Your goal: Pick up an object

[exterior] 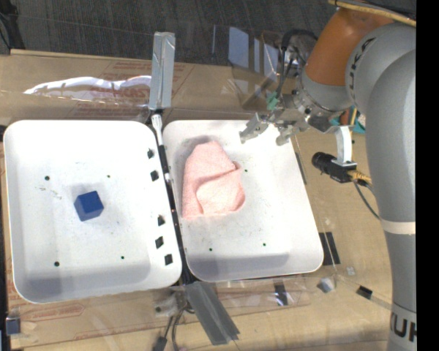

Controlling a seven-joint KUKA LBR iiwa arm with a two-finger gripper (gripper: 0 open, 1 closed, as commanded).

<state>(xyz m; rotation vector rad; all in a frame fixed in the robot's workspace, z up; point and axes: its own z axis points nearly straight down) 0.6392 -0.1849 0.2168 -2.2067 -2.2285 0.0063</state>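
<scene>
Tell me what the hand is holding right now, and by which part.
Nothing: the hand hangs open above the right bin's far edge, apart from the pink cloth.

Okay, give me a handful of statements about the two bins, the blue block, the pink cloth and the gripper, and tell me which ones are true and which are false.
1. The blue cube lies in the left bin. True.
2. The pink cloth lies in the same bin as the cube. False: it lies in the right bin.
3. The gripper holds the cloth between its fingers. False: it is open with nothing between them, over the right bin's far edge, apart from the cloth.
4. The arm reaches in from the right. True.
5. The cube rests on top of the cloth. False: they are in separate bins.
</scene>
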